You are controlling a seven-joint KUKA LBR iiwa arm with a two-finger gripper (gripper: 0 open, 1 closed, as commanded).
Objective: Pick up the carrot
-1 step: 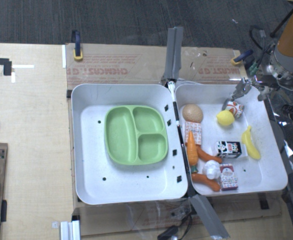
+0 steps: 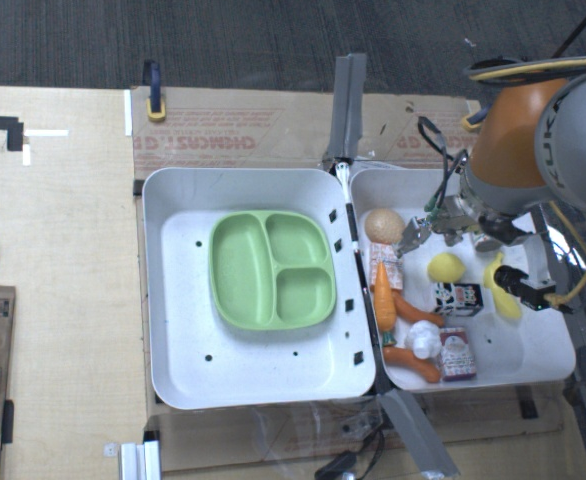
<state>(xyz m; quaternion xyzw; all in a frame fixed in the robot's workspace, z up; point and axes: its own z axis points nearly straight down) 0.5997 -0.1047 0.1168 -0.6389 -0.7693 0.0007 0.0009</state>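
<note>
The carrot [image 2: 383, 298] is an orange taper lying lengthwise by the left wall of the right bin [image 2: 548, 363], its thin end pointing away from me. The gripper [image 2: 414, 234] hangs over the bin's far left part, above and to the right of the carrot and next to a beige round thing [image 2: 383, 225]. Nothing shows between its fingers. The grey arm with its orange band [image 2: 508, 148] reaches in from the right.
Around the carrot lie two more orange pieces [image 2: 413, 364], a white garlic bulb [image 2: 425, 341], a pink packet [image 2: 458, 356], a small black-and-white carton [image 2: 458, 298], a lemon [image 2: 446, 266] and a banana [image 2: 503, 290]. The left bin [image 2: 173, 368] holds a green divided plate [image 2: 273, 268].
</note>
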